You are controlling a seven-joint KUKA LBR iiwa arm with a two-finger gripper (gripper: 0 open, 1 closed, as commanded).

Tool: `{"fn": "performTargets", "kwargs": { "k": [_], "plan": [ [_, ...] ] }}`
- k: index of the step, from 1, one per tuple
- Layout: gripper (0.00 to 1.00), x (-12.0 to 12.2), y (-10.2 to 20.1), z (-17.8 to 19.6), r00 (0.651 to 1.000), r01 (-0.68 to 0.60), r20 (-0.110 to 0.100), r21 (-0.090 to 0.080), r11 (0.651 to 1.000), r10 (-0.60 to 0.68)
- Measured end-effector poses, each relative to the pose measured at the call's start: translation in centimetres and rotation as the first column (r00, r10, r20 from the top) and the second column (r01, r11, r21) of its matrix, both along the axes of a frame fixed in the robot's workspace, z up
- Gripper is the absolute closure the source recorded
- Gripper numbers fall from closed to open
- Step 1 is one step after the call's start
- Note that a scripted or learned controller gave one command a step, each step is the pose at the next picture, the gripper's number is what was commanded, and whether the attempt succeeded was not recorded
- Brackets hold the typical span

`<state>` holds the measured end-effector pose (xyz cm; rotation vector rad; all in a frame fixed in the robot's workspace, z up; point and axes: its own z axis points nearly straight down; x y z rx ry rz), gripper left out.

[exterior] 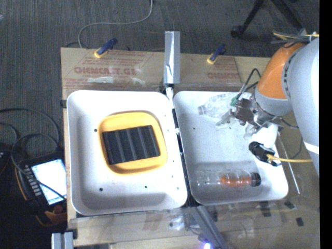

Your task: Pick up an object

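A crumpled clear plastic bottle (213, 107) lies at the far side of the right bin (207, 149). My gripper (239, 109) hangs low just to the right of it, at its edge; contact cannot be made out. A second clear bottle (228, 179) with an orange insert and a dark cap lies on its side near the bin's front wall. In the left bin (83, 154) rests a yellow tray with a black ribbed insert (133, 142).
The grey arm with its orange band (275, 79) comes in over the right bin's far right corner. A black and yellow cable end (262, 153) hangs over the bin's right side. A metal divider post (171, 58) stands between the bins at the back.
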<state>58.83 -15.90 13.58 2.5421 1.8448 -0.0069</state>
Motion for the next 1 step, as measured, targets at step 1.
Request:
{"fn": "performTargets", "kwargs": {
  "k": [1],
  "plan": [
    [0.0, -3.27, 0.18, 9.01, 0.99, -0.14, 0.001, 0.0, 0.99, 0.14]
  ]
}}
